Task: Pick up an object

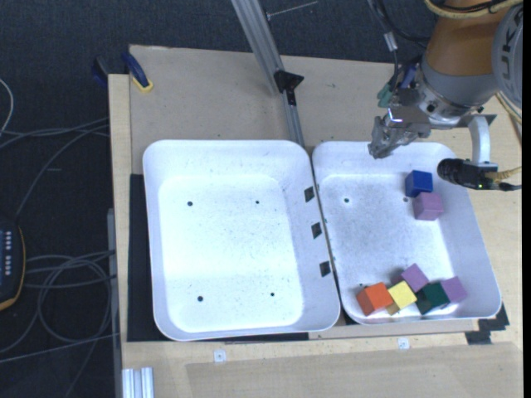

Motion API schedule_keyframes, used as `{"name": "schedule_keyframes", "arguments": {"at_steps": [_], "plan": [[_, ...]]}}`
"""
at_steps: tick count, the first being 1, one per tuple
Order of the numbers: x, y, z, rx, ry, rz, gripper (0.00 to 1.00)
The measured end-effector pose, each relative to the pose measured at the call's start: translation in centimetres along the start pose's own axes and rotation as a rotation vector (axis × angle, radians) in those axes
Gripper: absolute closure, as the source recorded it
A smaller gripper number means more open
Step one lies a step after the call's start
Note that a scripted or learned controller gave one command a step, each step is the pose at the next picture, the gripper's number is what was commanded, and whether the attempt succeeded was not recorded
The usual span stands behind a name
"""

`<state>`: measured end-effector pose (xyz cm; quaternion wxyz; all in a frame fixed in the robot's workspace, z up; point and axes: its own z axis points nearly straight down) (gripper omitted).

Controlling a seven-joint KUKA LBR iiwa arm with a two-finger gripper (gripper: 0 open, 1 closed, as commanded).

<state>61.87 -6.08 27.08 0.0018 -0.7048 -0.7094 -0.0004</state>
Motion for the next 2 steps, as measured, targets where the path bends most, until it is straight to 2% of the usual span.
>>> {"name": "schedule_keyframes", "arguments": {"at_steps": [1, 2], "plan": [[6.2, 0.1, 1.2, 0.001, 0.0, -0.001, 1.0], [11.8, -0.3, 0.6, -0.003, 0.0, -0.001, 1.0]]}}
